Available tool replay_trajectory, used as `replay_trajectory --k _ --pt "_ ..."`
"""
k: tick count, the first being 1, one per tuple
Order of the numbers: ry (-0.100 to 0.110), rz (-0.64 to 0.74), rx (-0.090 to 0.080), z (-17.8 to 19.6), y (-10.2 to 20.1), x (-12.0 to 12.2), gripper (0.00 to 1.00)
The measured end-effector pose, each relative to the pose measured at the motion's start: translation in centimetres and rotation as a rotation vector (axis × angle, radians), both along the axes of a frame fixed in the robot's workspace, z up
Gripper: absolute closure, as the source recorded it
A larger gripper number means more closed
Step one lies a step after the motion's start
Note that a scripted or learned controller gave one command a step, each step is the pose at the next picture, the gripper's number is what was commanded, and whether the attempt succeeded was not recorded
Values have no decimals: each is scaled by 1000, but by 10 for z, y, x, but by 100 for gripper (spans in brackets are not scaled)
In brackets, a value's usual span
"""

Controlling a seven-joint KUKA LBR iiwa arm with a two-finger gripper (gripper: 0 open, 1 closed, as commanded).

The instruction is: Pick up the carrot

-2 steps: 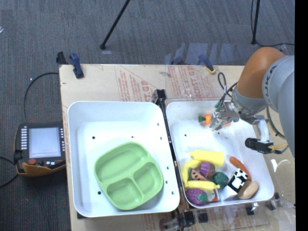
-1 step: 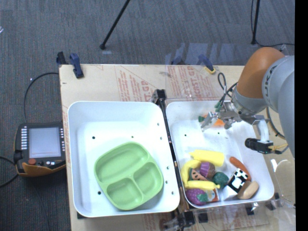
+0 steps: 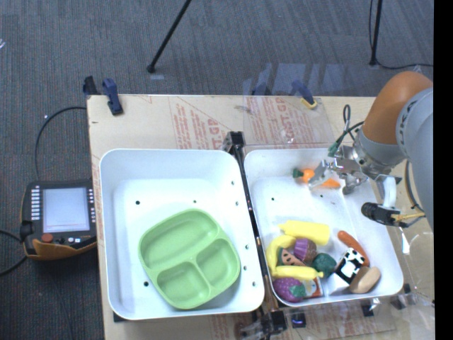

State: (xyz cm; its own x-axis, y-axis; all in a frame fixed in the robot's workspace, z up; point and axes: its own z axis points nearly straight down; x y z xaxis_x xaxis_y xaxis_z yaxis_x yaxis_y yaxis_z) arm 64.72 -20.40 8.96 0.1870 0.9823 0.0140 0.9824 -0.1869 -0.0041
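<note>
In the right bin, we note the gripper closed on the carrot, raised above the toy food pile.

— Any writing you can make out?

— Only on the brown board under the bins. It carries red printed lettering between slanted red lines, upside down from this camera. One group reads roughly like "3DD", though I cannot be sure of the letters.

— More of it elsewhere?

— A second red print sits further right on the same board, near its back edge, behind the right bin. It is too faint and small to read.

— And the handheld pendant on the floor to the left?

— Its screen is a pale blank glare; the buttons beside it are too small to read.
</note>
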Motion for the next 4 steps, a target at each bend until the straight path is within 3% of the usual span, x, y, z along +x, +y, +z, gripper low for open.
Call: replay_trajectory --k 1,2,3,4 --pt "-2 9 -6 11 1 1 100" --pt "-1 330 -11 -3 28 -62 100" --pt "-10 264 -15 66 45 -47 100" --pt "-7 348 -15 127 55 -84 100"
